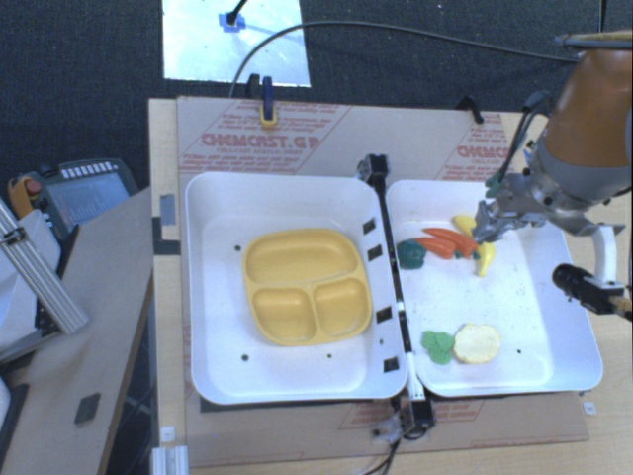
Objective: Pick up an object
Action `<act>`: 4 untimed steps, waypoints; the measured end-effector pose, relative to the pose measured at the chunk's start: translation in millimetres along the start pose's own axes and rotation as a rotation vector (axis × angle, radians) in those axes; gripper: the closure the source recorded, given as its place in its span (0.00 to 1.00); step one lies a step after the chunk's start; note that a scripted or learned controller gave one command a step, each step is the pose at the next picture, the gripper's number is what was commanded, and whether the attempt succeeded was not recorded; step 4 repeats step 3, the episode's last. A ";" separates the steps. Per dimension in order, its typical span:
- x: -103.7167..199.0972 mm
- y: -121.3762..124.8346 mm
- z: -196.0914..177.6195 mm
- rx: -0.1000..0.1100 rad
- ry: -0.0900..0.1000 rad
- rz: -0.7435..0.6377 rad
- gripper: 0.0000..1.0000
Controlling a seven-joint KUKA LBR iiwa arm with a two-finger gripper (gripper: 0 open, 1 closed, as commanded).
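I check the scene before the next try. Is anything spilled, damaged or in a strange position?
Nothing stands out. The yellow tray lies flat in the left bin. The toy foods lie loose in the right bin, none spilled over its rim. The gripper hangs over the carrot.

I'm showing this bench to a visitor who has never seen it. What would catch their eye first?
Probably the yellow divided tray, bright in the middle of the left bin. Next, the arm's orange band at the right, with the gripper low over a cluster of small toy foods in the right bin: an orange carrot, a yellow piece and a dark green piece.
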State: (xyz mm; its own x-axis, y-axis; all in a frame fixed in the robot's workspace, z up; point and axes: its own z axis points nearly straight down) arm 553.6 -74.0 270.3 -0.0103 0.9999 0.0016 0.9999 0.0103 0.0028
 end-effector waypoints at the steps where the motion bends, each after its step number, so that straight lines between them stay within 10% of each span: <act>1: 50.4 3.4 -0.4 0.000 0.000 0.001 1.00; 3: 143.8 1.9 20.2 0.002 0.000 0.001 1.00; 4: 143.8 1.9 20.2 0.002 0.000 0.001 1.00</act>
